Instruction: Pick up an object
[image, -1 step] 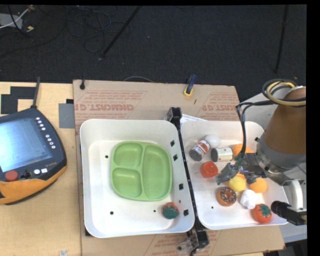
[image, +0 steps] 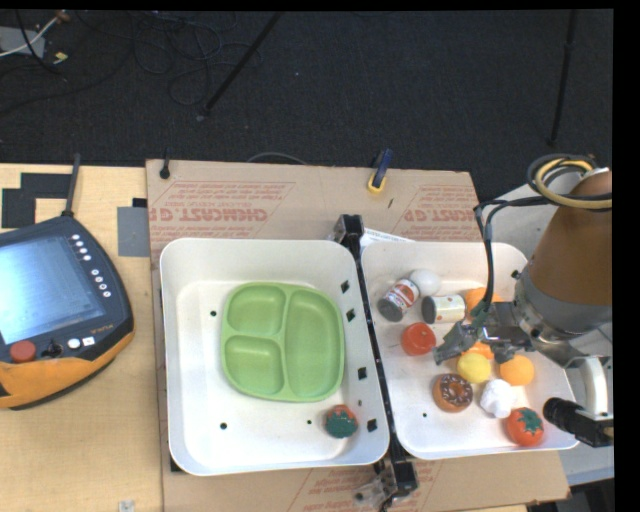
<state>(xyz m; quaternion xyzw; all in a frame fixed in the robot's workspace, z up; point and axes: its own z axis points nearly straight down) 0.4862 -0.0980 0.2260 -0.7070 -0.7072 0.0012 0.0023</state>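
Reaching down into the right white bin (image: 420, 440), the end effector (image: 470, 340) hangs low among the toys, just above a round yellow toy fruit (image: 474, 367), with a red ball (image: 418, 339) beside it. I cannot tell its state. Next, it probably needs to close and lift. The grey arm (image: 570, 270) leans in from the right.

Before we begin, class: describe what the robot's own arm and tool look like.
The arm is bulky and rounded, with a wide orange-brown band above a grey wrist section. Black and yellow cables loop over its top, and a black cable runs down its side. The tool is small, dark and metallic.
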